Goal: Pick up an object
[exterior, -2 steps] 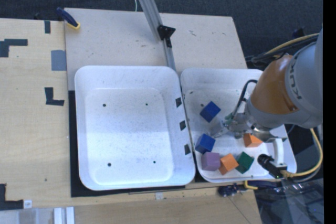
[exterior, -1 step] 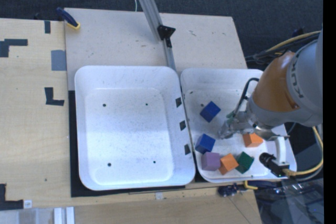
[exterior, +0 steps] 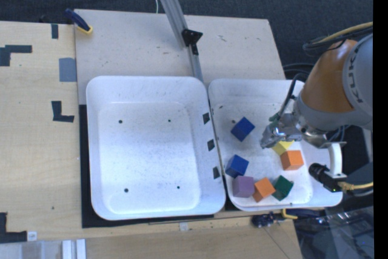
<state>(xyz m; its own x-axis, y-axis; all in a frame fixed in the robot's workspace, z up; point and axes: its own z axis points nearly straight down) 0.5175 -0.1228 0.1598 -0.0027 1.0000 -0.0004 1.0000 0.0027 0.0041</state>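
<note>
The right bin (exterior: 248,85) holds several small blocks. A blue cube (exterior: 242,128) lies near its middle and a second blue cube (exterior: 237,165) sits lower left. Along the front are a purple cube (exterior: 244,186), an orange cube (exterior: 264,188) and a green cube (exterior: 282,187). Another orange cube (exterior: 292,159) lies at the right, with a yellow block (exterior: 282,146) touching its upper left. My gripper (exterior: 274,134) is low in the right bin, right above the yellow block, which it partly hides. The nearest blue cube is to its left.
The left bin (exterior: 92,100) stands beside the right one, their rims meeting in the middle. A grey metal bar (exterior: 171,0) runs from the top down to that shared rim. A blue and yellow tool (exterior: 79,21) lies on the bench at the upper left.
</note>
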